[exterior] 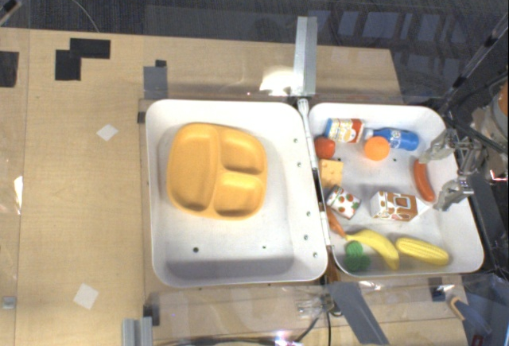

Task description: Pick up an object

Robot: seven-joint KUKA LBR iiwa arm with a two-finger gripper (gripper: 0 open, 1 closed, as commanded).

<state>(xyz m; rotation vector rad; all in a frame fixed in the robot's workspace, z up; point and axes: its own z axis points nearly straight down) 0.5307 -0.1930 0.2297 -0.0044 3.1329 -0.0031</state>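
Bench surface is carrying 2 white bins side by side. The left bin [199,257] is holding 1 yellow divided tray [215,169], lying near its middle. The right bin [469,253] is holding the pickable objects: 1 red-and-white can [343,130], 1 blue bottle [396,138], 1 orange ball [377,148], 1 tomato [324,148], 1 cheese wedge [331,172], 2 small patterned cartons [343,202] and [395,207], 1 sausage [423,180], 1 banana [376,244], 1 corn cob [422,251] and 1 green item [357,256]. The gripper [450,171] is hanging at the bin's right edge, its 2 fingers [438,149] standing apart with nothing between them. The sausage is lying just beside the gripper, toward the left, its long axis running roughly parallel to the line between the fingertips, making it the likeliest target.
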